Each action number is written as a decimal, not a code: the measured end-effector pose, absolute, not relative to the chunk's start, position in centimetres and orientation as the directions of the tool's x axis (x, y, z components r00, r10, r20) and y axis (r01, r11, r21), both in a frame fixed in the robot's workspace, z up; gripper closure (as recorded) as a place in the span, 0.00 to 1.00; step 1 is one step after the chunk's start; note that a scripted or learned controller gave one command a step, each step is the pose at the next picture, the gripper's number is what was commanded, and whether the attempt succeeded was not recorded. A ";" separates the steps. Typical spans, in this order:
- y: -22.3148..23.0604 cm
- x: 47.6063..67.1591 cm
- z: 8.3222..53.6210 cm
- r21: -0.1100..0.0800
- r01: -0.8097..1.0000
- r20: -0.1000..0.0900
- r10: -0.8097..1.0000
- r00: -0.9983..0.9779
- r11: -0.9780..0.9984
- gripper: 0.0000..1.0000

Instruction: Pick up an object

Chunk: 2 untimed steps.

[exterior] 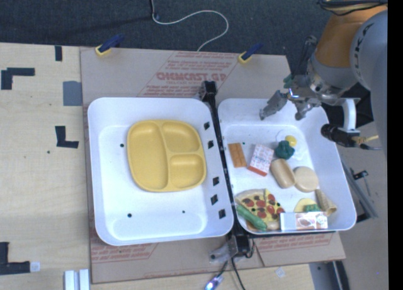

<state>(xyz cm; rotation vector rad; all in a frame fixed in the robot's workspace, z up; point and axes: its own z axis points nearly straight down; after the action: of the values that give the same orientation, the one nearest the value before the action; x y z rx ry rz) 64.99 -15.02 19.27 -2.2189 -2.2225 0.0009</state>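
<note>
My gripper [288, 107] hangs over the far edge of the right bin [252, 112], its two fingers spread apart with nothing between them. Below it in the right bin lie several toy foods: an orange wafer [236, 154], a white and red packet [261, 159], a green and yellow piece [286, 148], a tan bread roll [282, 173], a pale round bun [306, 178], a pizza slice [259, 204], a green pod [252, 217] and a white carton [304, 220].
The left bin [107, 156] holds a yellow divided plate [166, 155]. A black divider with clips [217, 156] runs between the bins. A white cable [189, 21] lies on the dark floor behind the bench. The arm's orange band [340, 24] is at the upper right.
</note>
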 end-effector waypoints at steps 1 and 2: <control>-19.6 61.3 13.6 -0.009 1.000 -0.001 1.000 0.004 -0.004 0.00; -19.4 61.1 8.8 0.005 1.000 -0.002 1.000 0.000 0.000 0.00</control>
<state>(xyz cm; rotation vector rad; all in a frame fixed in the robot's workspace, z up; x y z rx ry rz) 61.14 -19.37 8.75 -2.2254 -2.2245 -0.0044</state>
